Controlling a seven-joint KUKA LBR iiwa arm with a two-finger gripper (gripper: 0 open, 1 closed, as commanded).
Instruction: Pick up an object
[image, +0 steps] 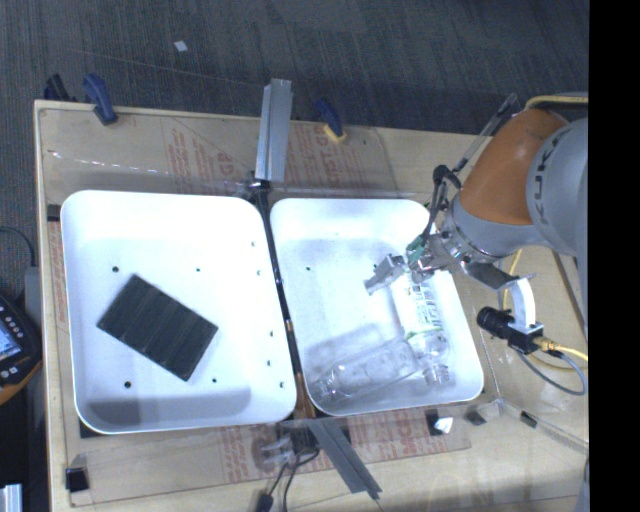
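On your plywood worktop (150, 150), nothing had been lifted yet. The dark ribbed rectangular mat (157, 326) lay in the left white bin (70, 300); two clear plastic bottles (365, 368) rested in the right. The end effector (385, 272) hovered above them, grip state impossible to tell. Red worktop lettering was unreadable.
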